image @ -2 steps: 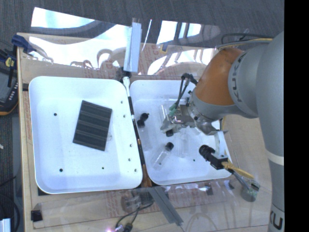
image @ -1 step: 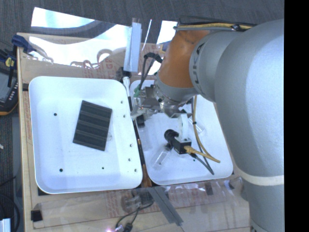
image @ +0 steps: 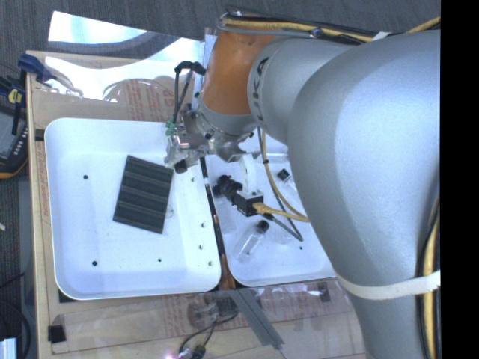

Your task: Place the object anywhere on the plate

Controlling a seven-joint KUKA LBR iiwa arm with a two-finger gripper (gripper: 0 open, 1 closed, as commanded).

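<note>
Dark ribbed plate (image: 144,194) lies flat in left bin (image: 75,268), long axis running up-down, slightly tilted. Gripper (image: 179,154) hangs near plate's upper right corner, by the bins' divide. No object visible at it.

Bulky grey arm (image: 359,148), orange band (image: 228,77), yellow cables (image: 281,212)

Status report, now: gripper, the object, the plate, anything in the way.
Gripper low at left bin's right edge, finger state unclear. Dark ribbed plate lies flat in left bin, nothing on it. Small parts in right bin.
</note>
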